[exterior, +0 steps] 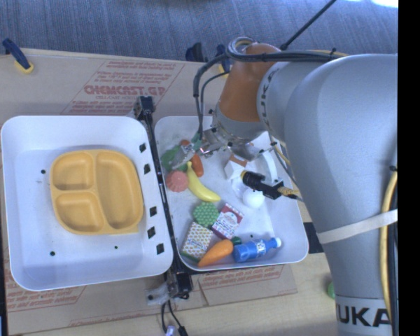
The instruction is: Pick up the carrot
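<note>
The grey arm [336,152] reaches in from the right and bends down over the far end of the right bin [294,247], its orange band [241,89] just above the wrist. The gripper [211,143] sits low in that bin's upper part, near a small orange-red piece and a green item [172,158]; whether its fingers are apart or together cannot be told, as the wrist hides them, and nothing can be seen between them. The carrot [215,252] lies at the near end of the same bin, tilted, well apart from the gripper, with the blue bottle [255,249] just beside it on its right and a patterned packet [197,239] touching it on the left. A banana [201,187] lies between the gripper and the carrot, with a pink round fruit [177,181] just beside it. The left bin [21,257] holds a yellow divided tray [96,190] with three compartments.
</note>
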You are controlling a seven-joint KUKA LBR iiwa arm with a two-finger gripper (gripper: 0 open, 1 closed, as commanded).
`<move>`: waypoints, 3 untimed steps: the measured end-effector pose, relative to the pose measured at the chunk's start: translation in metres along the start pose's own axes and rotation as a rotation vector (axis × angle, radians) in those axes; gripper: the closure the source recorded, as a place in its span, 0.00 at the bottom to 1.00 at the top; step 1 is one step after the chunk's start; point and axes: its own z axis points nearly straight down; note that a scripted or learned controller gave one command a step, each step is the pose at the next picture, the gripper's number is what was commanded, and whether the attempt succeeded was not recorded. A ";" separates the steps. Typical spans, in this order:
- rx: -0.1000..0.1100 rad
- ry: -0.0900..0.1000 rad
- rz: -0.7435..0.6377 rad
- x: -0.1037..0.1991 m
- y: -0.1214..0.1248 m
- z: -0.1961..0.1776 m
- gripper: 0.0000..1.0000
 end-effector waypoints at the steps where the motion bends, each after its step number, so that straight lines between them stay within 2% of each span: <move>1: 0.000 -0.001 -0.004 0.000 0.001 -0.011 1.00; 2: -0.001 -0.001 0.108 0.066 -0.088 -0.100 1.00; 3: -0.001 -0.001 0.296 0.119 -0.125 -0.177 1.00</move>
